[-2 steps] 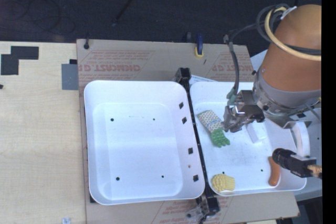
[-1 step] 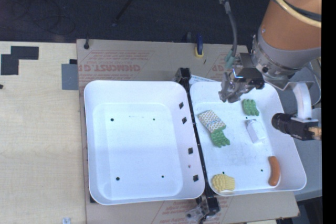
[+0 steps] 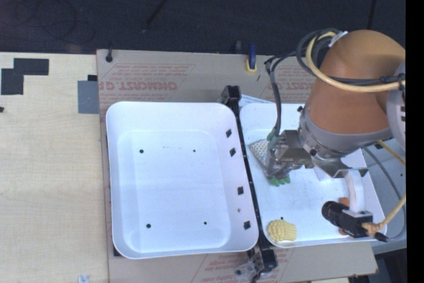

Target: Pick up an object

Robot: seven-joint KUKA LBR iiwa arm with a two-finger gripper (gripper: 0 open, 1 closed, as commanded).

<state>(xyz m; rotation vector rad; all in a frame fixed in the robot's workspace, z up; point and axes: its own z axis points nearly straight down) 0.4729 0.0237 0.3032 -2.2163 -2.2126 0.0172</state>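
Note:
My gripper [image 3: 279, 168] hangs low in the right bin [image 3: 311, 230], near its left wall. A small green thing [image 3: 281, 179] lies under its tip, partly hidden by it; I cannot tell whether it is touched or held. A grey speckled thing [image 3: 259, 150] lies just left of the gripper, against the bin's left wall. A yellow corn-like piece [image 3: 281, 230] rests at the bin's front edge. The arm's orange band and wrist hide much of the bin's right half.
The left bin [image 3: 126, 136] stands beside the right one, with a black divider [image 3: 240, 156] between them. A small orange thing [image 3: 344, 201] peeks out at the right bin's front right. Cardboard [image 3: 165, 79] lies under both bins.

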